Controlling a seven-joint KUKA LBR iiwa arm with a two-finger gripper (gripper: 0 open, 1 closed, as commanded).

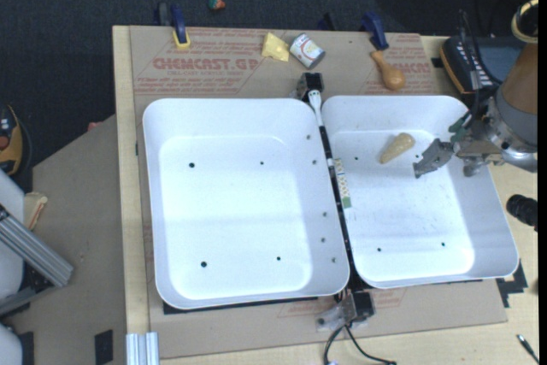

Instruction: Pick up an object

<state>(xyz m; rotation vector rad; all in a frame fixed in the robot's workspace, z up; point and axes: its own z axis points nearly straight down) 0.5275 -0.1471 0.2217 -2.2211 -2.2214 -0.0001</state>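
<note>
i have the gripper [440, 156] over the right bin [479, 265], toward its far right side, and the only candidate to pick is the tan, bread-like lump [396, 147] lying on that bin's floor in the far half. it sits just to the left of the fingers [426, 163], close but apart, with bare white floor between them. its long axis runs at a slant, from near-left up to far-right, so its far-right end points roughly at the hand. from this angle i read the fingers as spread partway, with nothing between them; the lump is clearly not in hand. so my next move, as i judge it, is a short shift left and slightly far, then down. i would want the fingers closing across the lump's narrow width, not along its length. the left bin [171, 269] holds nothing i need.
</note>
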